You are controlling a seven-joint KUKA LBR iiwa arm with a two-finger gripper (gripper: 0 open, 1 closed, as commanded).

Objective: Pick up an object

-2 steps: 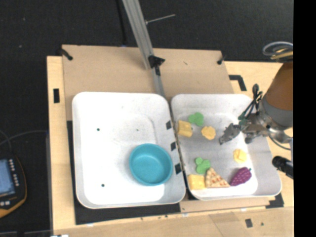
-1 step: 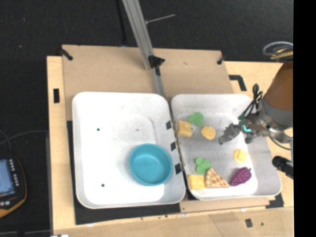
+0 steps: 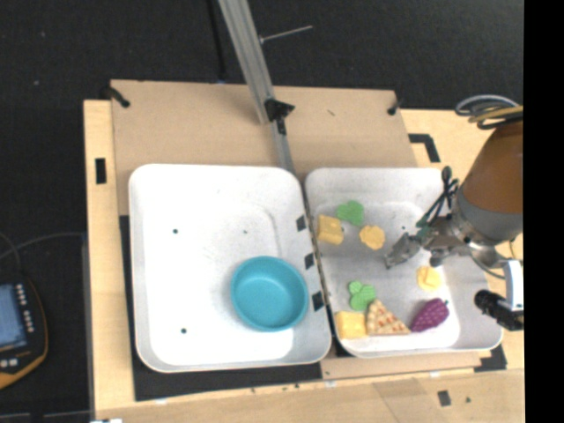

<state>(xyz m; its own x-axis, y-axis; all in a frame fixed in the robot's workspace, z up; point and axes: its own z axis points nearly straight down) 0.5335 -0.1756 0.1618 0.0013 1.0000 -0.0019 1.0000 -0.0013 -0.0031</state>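
The right bin (image 3: 388,183) holds several toy foods: a yellow block (image 3: 330,230), a green piece (image 3: 351,211), an orange-yellow piece (image 3: 373,236), a small yellow piece (image 3: 429,278), a green leafy piece (image 3: 359,294), a waffle-like wedge (image 3: 383,318), another yellow block (image 3: 351,325) and purple grapes (image 3: 429,315). My gripper (image 3: 414,254) hangs low over this bin's middle right, between the orange-yellow piece and the small yellow piece. Its fingers look spread, with nothing between them.
A blue bowl (image 3: 269,292) sits in the left bin (image 3: 176,201) near its front right corner. A grey metal post (image 3: 251,51) rises behind the bins' shared wall. The arm's orange band (image 3: 498,170) stands over the right bin's right edge.
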